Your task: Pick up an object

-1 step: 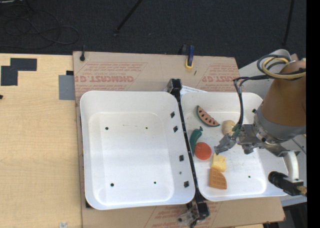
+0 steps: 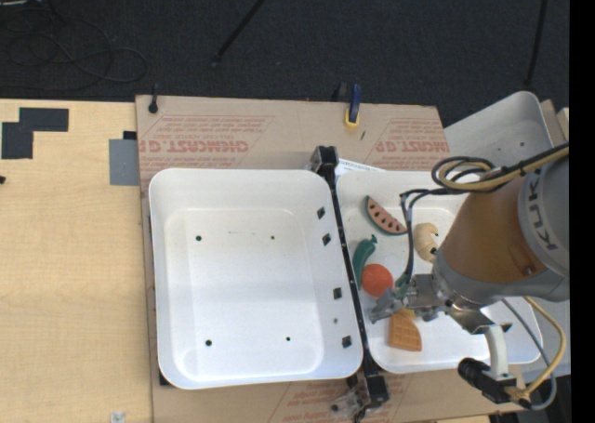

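The arm [image 2: 507, 235] reaches in from three o'clock and hangs low over the right bin [image 2: 437, 361]; its grey body and orange band cover much of that bin's three o'clock half; black and yellow cables loop over its top.

The gripper [image 2: 392, 301] points toward nine o'clock, near the bin's inner wall; its fingers are small and dark against the clutter, and whether they are spread or pressed together cannot be told from this slant; nothing can be seen pinched between them. The tip sits just at five o'clock of the red ball [image 2: 376, 278], close enough that touching or apart cannot be settled; the orange wedge [image 2: 404, 331] lies just below it, toward six o'clock, on the bin floor.

The other things lie in the same bin; a green pepper [image 2: 363, 254] rests at eleven o'clock of the ball, touching or nearly touching it; a watermelon slice [image 2: 383, 216] lies further toward twelve o'clock, apart from the pepper; a pale, rounded piece [image 2: 426, 241] sits at two o'clock of the ball, partly behind a cable and the arm.

The left bin [image 2: 242, 272] lies at nine o'clock, side by side with the right; a black clip strip [image 2: 339, 263] runs along the seam between them; both rest on a cardboard sheet [image 2: 232, 138] on the bench [image 2: 70, 272].
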`<action>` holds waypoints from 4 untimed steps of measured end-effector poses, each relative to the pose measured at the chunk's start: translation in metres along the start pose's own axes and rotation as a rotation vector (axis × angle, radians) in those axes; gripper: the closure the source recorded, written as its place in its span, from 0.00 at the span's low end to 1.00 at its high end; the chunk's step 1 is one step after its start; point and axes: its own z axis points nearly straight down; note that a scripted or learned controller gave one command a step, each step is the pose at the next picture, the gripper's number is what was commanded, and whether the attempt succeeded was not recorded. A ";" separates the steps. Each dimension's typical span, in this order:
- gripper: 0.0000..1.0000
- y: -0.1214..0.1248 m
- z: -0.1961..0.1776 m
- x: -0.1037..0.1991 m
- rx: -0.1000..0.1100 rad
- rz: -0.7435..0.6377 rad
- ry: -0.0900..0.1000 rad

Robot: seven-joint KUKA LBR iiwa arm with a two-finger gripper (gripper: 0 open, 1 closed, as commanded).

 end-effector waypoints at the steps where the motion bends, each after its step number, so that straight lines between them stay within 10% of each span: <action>1: 0.00 0.049 0.031 -0.028 -0.010 0.001 -0.004; 2: 0.00 0.099 0.028 -0.018 -0.013 -0.001 -0.004; 3: 1.00 0.096 0.019 -0.019 -0.007 0.004 -0.002; 4: 1.00 0.050 -0.075 0.050 -0.013 -0.005 -0.001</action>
